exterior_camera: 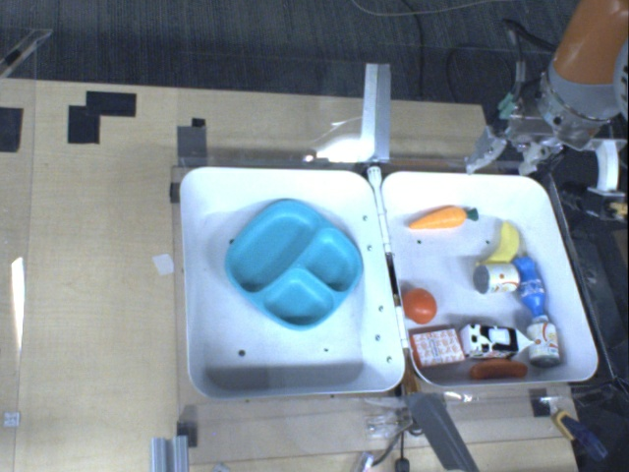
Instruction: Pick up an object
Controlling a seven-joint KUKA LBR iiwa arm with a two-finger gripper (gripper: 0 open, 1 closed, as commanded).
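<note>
Arm reaches in at upper right. Claw (513, 151) hangs above the far rim of the right bin (565, 264), fingers spread apart, nothing between them. Carrot (438, 218) lies in the bin nearby.

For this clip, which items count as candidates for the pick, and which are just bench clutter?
Job-related:
gripper, above the right bin's far edge
carrot
banana
blue bottle
orange ball
cow-print carton
red-patterned box
blue divided plate in the left bin

Just lying about:
cable behind the bins
black marks on the bench
</note>
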